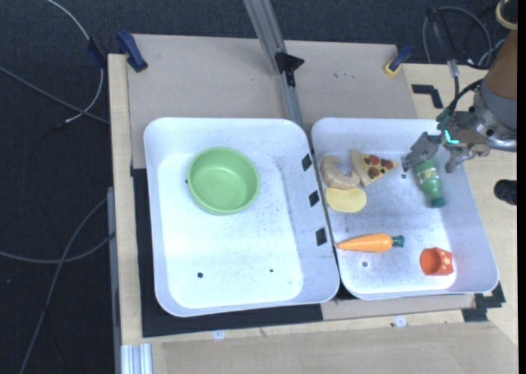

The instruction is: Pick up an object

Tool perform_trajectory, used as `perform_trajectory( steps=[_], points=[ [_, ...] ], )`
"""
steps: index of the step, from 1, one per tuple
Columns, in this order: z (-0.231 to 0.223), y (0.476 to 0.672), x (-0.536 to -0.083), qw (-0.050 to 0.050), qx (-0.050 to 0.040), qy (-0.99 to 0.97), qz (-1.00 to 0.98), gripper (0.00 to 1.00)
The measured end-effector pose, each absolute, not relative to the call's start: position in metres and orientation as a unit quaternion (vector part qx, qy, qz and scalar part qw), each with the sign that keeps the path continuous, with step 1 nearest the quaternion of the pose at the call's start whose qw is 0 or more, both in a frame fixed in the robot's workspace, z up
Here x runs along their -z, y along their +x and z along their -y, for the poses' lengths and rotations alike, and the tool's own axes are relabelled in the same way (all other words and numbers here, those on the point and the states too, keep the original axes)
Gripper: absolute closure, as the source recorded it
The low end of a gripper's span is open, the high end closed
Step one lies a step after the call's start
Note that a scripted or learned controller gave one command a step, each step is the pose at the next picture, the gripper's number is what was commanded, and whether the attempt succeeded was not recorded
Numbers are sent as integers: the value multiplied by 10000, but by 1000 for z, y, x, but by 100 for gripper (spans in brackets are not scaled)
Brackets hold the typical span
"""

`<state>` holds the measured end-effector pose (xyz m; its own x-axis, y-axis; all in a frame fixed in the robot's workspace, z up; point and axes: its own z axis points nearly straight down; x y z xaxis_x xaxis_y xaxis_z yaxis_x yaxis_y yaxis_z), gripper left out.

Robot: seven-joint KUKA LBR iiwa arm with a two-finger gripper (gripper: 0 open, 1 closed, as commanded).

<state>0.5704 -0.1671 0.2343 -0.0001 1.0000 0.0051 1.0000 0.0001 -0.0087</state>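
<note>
The gripper point(434, 153), fingers spread, hangs over the right bin point(485, 242) straddling the upper end of a green bottle point(429, 183), which lies directly beneath, its long axis running toward the bin's near edge.

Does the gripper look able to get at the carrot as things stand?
Probably yes. The carrot lies alone on the right bin's floor, apart from its neighbours, and the gripper hangs over the same bin by the green bottle.
</note>
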Motion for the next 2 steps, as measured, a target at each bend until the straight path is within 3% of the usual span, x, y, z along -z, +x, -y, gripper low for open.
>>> perform_trajectory(
  steps=[1,2],
  points=[
    [167,571,-236,34,-2,-7070,7072,0],
    [173,563,-187,68,-28,-7078,7063,0]
  ],
)
